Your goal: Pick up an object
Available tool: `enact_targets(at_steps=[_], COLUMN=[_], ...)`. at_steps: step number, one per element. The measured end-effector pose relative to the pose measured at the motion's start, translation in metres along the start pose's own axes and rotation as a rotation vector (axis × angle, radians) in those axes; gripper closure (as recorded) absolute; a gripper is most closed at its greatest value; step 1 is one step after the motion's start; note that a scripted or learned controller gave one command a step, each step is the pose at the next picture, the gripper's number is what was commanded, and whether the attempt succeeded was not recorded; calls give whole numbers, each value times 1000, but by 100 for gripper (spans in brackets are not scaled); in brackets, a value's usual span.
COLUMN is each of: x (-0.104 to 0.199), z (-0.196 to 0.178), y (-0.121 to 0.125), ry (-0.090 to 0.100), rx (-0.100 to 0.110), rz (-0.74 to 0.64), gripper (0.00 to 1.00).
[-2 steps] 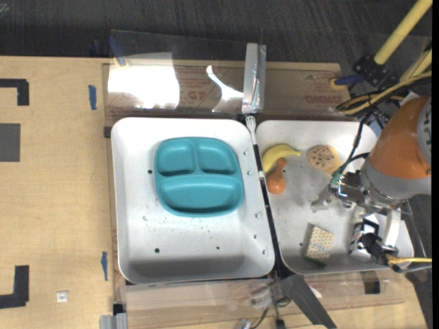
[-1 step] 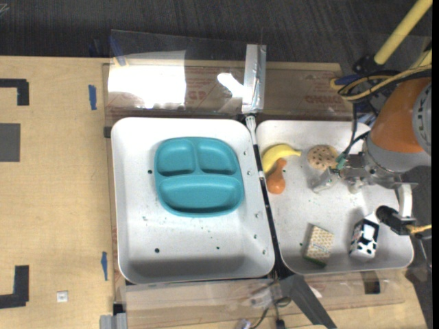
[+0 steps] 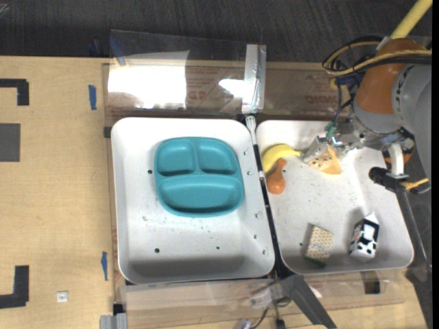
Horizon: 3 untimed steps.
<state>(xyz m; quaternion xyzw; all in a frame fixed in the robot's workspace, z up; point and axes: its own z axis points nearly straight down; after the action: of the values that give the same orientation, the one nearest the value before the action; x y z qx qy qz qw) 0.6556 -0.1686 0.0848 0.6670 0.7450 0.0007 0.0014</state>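
You'll spot the claw [image 3: 328,144] low in the right bin [image 3: 343,252], over an orange wedge-shaped piece [image 3: 330,163] just right of the banana [image 3: 277,155]. Can't tell its spread. That piece looks pale orange and flat.

A divided tray [image 3: 199,175] lies in the left bin [image 3: 130,204]; a banana [image 3: 277,155] in the right bin [image 3: 343,204].

a robotics lab bench: a plywood top [image 3: 48,184] with black and blue tape markers, two white bins [image 3: 130,184], a clear plastic shield [image 3: 178,81], and a cabled grey-and-orange arm [image 3: 401,94].
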Motion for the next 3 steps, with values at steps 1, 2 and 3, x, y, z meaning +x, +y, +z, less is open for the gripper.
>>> enact_targets(at_steps=[1, 2, 3], x=[0, -23, 22], z=[-14, -30, -114], y=[3, -8, 16], ry=[-3, -3, -1], rx=[-4, -6, -1], rz=[-2, -106, 135], gripper=[100, 100, 100])
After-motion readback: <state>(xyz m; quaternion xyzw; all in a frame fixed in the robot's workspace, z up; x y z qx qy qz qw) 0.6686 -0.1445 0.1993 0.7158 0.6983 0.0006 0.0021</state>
